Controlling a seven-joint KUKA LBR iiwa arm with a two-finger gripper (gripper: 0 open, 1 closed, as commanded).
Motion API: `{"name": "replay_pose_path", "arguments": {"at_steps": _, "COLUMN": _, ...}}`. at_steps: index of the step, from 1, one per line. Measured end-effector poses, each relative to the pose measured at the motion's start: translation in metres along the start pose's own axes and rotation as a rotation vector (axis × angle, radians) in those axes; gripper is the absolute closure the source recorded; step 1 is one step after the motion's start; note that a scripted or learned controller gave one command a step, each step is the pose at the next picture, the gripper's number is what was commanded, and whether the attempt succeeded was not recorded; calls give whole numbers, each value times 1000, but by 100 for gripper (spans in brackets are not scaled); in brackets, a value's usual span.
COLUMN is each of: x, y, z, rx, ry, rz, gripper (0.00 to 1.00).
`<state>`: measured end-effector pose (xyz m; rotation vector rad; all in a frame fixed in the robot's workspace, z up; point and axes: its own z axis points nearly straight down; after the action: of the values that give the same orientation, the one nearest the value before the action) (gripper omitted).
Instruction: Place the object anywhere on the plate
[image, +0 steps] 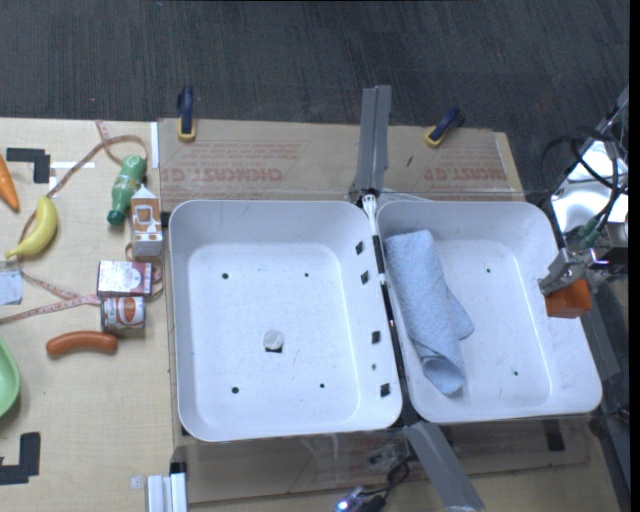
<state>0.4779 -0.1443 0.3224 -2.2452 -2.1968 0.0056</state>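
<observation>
Small grey object sits in the left bin, well apart from the claw at the right bin's far edge; grip state can't be told.

The cardboard bears red print, seemingly upside-down "CHEMCAST GP".

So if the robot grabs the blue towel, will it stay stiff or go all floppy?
Probably floppy: the towel lies folded and rumpled in the right bin, so it would likely droop. It looks light, and pushing would probably bunch it rather than slide it.
</observation>
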Motion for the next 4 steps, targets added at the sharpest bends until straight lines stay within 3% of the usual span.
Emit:
{"name": "replay_pose_path", "arguments": {"at_steps": 1, "x": 37, "y": 0, "z": 5, "rx": 1, "ry": 1, "rz": -137, "gripper": 100}}
{"name": "replay_pose_path", "arguments": {"at_steps": 2, "x": 14, "y": 0, "z": -7, "rx": -1, "ry": 0, "rz": -329, "gripper": 100}}
{"name": "replay_pose_path", "arguments": {"at_steps": 3, "x": 106, "y": -2, "z": -41, "rx": -2, "ry": 0, "rz": -321, "gripper": 100}}
{"name": "replay_pose_path", "arguments": {"at_steps": 4, "x": 40, "y": 0, "z": -43, "rx": -2, "ry": -1, "rz": -521, "gripper": 100}}
